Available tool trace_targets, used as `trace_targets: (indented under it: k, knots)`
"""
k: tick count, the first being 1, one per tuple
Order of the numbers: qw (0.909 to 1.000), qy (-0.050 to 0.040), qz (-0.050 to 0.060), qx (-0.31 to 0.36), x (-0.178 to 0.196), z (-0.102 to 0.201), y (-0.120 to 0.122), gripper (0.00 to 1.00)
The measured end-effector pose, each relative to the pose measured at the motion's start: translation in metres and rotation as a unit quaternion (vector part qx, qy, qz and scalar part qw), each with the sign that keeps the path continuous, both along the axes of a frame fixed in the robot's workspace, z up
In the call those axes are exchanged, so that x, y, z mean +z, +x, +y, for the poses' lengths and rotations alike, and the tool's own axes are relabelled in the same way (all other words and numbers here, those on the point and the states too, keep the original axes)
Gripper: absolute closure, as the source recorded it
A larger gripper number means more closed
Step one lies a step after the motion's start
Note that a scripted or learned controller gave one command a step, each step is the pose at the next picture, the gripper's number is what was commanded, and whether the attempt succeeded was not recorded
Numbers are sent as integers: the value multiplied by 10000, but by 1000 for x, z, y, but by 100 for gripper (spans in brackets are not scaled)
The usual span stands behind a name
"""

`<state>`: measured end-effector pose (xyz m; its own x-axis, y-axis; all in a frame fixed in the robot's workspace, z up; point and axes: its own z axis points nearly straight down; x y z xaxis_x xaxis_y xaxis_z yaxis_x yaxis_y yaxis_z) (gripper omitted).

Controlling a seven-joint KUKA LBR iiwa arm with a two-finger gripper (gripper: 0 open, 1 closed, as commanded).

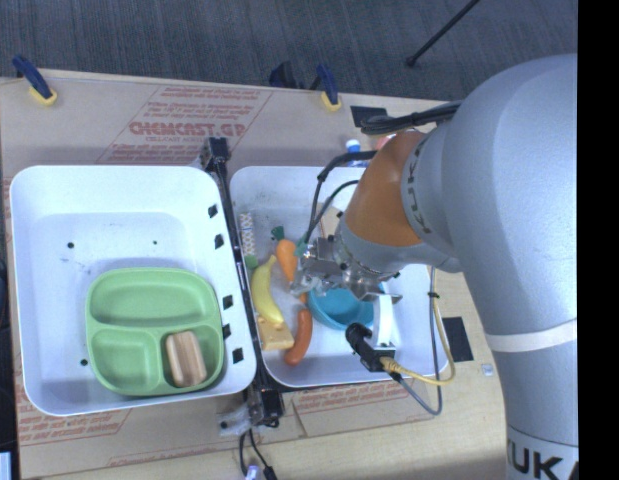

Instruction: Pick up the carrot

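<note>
The carrot [286,259], short and orange with a green top, lies in the right bin [419,353] near its left wall. My gripper [309,268] is low in that bin, right beside the carrot on its right side. The wrist and its orange band hang over the bin's middle and hide part of the floor. Whether the carrot is between the gripper's tips cannot be made out.
A yellow banana [265,294], a reddish sausage [300,336], a pale wedge [277,339] and a blue bowl [339,310] crowd around the carrot. The left bin [49,218] holds a green divided plate [149,313] with a bread roll [184,358].
</note>
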<state>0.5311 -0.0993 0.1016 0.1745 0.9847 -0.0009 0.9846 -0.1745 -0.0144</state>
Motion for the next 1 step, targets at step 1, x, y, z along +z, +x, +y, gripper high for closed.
trace_targets:
  k: [1]
  knots:
    - [9838,1,-10,-1793,90,84,-54,100]
